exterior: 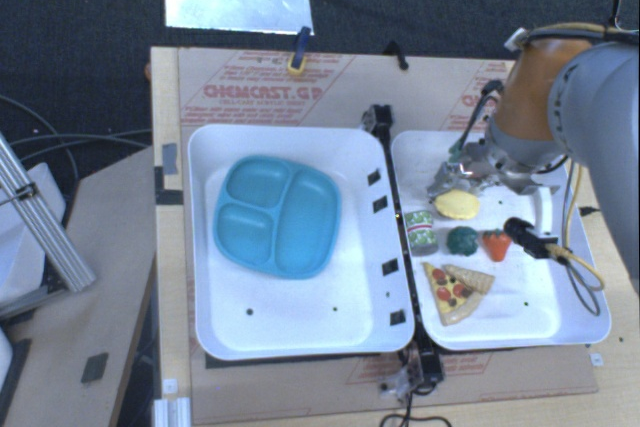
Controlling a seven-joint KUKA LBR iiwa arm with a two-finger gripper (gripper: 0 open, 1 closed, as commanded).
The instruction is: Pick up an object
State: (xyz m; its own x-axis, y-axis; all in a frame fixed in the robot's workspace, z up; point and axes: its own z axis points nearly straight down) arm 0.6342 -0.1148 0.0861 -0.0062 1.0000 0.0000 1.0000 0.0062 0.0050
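Observation:
In the right bin (575, 320) lie a yellow oval object (457, 205), a small green-and-white can (419, 230), a dark green round object (462, 240), an orange-red piece (496, 244) and a pizza slice (456, 289). My gripper (452, 177) hangs low over the bin's back part, just above and touching the yellow oval's far edge. The wrist hides the fingertips from this angle. Nothing shows held between them.
The left bin (230, 315) holds a blue divided plate (277, 215). A black divider with clips (392, 215) runs between the bins. The grey arm with its orange band (545, 95) and cables (575, 255) crosses the right bin's back right side.

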